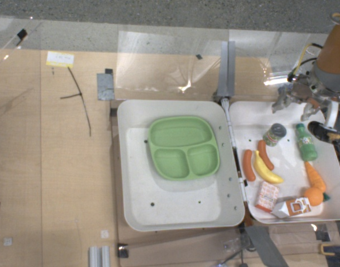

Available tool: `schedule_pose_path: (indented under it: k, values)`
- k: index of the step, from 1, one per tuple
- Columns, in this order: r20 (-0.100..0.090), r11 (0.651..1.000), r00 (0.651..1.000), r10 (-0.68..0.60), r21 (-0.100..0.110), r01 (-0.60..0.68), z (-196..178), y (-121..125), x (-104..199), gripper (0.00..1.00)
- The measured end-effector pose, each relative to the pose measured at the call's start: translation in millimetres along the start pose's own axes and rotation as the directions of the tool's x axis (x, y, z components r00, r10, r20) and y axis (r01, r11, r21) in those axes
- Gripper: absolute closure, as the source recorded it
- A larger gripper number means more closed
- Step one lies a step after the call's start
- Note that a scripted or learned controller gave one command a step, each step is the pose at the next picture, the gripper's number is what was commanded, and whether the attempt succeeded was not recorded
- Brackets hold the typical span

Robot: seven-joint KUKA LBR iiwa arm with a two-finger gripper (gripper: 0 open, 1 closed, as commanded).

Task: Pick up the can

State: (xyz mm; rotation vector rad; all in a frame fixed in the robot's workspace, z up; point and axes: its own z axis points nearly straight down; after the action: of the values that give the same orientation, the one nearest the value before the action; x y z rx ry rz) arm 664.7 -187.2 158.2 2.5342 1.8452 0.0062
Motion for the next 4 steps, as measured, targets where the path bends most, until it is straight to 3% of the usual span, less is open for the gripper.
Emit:
schedule_pose_path:
  k: [1, 2, 3, 4]
  values:
    - [-0.005, 0.991, 0.991, 0.132, -0.015, -0.132, 49.6, -51.4, -23.4, 0.0]
    - [-0.008, 0.991, 0.991, 0.131, -0.021, -0.131, 36.3, -49.2, -23.5, 1.0]
    - [-0.008, 0.991, 0.991, 0.131, -0.02, -0.131, 36.5, -49.4, -23.5, 0.0]
    - [0.001, 0.939, 0.939, 0.345, 0.001, -0.345, 7.8, -23.0, -69.8, 0.0]
